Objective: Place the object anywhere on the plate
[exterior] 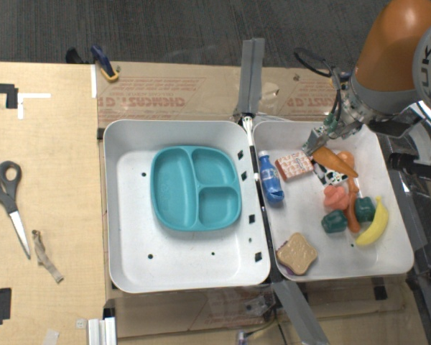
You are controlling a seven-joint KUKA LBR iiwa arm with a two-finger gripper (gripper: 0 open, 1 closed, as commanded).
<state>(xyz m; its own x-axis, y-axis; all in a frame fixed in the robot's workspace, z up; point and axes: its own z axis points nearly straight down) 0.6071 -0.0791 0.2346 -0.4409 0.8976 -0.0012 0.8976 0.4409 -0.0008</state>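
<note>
Bench (43,214), pale wood, carries two white bins side by side. Left bin (122,264) holds the plate (197,187), teal, three compartments, lying flat near the bin's middle. Right bin (395,254) holds the loose items. Arm (399,45) reaches in from the right, orange band above the wrist, over the right bin's far edge. Tool (322,139) hangs low over the bin's upper middle; open or closed, cannot tell. Just below its tip: a carrot (337,160), apparently touching; whether it is gripped, cannot tell.

Others in right bin: blue bottle (270,181) along the left wall, red-checked box (294,165) beside it, banana (374,223), toast (297,254) at near edge, green piece (335,222), pink piece (337,196).

Scissors (7,200) on bench, far left.
</note>
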